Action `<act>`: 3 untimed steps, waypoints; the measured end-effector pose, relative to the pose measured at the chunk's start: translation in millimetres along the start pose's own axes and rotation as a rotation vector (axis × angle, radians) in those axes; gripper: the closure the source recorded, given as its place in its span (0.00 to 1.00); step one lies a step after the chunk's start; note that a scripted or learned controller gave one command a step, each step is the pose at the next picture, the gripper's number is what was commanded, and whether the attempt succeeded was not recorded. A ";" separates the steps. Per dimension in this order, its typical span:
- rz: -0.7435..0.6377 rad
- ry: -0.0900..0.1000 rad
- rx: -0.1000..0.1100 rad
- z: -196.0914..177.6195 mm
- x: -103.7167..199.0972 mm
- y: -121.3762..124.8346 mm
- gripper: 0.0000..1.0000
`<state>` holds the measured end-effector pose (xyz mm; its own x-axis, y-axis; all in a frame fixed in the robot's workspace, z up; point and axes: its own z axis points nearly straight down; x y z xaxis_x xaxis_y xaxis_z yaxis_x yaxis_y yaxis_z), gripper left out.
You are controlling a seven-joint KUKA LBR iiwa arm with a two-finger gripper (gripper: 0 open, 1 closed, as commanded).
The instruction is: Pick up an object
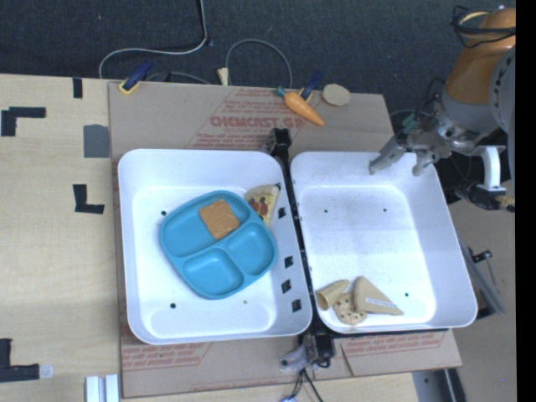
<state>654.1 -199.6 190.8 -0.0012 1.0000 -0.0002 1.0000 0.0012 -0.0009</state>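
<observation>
Approach step: the two-finger gripper hovers over the right white plastic bin's far rim, fingers spread, empty. Tan cone-shaped pieces lie at its near edge; next move requires travel there and descent.

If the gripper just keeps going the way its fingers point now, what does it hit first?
Probably the back rim of the right bin. The gripper hangs over that edge, fingers angled down and left. If it clears the rim, next is bare bin floor; the cones lie far nearer the front. Depth is unclear.
</observation>
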 end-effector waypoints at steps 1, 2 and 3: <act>0.004 0.002 0.012 93.5 -14.4 -61.9 0.00; -0.003 -0.003 -0.003 102.6 39.5 -80.2 0.00; 0.006 -0.004 -0.008 103.1 -20.1 -154.3 0.00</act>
<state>499.8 -219.9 87.9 0.0046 1.0000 -0.0045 1.0000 -0.0046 0.0074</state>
